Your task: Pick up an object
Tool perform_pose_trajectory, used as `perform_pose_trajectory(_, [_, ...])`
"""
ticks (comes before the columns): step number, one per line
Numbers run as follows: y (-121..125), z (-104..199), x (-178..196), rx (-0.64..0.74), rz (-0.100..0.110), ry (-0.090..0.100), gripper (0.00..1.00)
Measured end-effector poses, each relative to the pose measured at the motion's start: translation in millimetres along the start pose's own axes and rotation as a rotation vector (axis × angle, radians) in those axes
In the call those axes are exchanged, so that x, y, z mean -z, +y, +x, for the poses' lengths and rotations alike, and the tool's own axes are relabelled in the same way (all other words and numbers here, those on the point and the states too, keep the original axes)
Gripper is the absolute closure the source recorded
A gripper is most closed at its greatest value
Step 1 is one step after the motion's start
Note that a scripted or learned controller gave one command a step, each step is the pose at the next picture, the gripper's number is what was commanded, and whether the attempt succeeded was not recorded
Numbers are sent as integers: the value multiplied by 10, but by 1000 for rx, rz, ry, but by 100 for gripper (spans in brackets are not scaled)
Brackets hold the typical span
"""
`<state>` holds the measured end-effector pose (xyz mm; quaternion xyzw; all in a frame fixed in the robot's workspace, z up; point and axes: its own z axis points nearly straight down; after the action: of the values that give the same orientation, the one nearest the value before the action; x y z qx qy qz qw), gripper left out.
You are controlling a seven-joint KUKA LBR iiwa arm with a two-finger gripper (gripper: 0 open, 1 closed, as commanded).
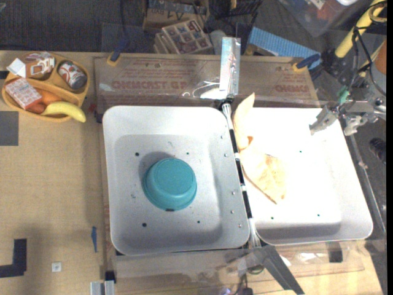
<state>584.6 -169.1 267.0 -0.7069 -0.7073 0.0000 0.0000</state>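
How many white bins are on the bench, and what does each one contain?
2. The left bin holds an upturned teal bowl. The right bin holds a yellowish flat piece beside the shared edge. Nothing else shows inside either.

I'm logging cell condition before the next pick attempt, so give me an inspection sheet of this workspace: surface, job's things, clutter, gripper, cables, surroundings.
Surface: two white bins side by side on the bench; left bin, right bin.
Job's things: teal bowl upside down in the left bin; tan crumpled paper-like piece in the right bin, against the dividing edge.
Clutter: yellow tray at the bench's far left corner with a banana and small packets.
Gripper: gripper over the right bin's far right corner, nothing seen between its fingers; whether they are open is unclear.
Cables: dark cables run along the arm at upper right.
Surroundings: cardboard board behind the bins; boxes on the floor beyond.
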Motion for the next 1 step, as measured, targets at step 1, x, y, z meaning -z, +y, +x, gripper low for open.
perform_pose_trajectory(1, [497,-52,-1637,82,-1,0,0])
